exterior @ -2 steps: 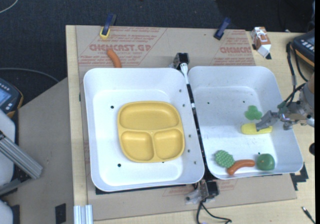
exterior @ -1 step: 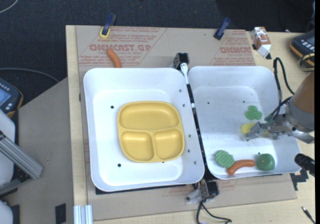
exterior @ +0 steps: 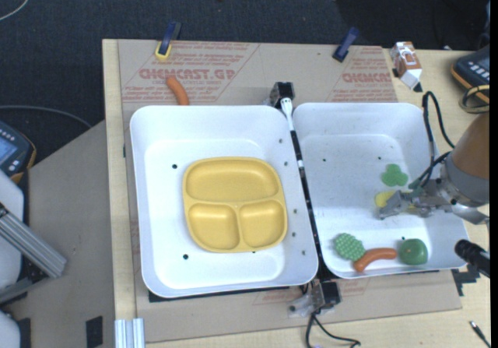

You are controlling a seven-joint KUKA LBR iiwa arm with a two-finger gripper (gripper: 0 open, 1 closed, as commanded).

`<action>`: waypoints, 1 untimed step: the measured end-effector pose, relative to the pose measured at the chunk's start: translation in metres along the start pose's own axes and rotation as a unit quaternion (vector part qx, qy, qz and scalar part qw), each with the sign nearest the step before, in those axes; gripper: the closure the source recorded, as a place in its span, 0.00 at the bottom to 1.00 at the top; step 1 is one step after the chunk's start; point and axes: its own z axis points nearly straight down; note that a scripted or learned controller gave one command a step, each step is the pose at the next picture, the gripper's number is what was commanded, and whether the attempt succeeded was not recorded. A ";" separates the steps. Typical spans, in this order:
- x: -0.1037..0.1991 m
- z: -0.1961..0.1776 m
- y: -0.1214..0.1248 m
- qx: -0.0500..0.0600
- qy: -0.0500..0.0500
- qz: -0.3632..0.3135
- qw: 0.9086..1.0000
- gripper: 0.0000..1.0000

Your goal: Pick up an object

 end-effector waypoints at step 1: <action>-0.001 -0.011 0.000 -0.001 -0.001 0.000 1.000 1.00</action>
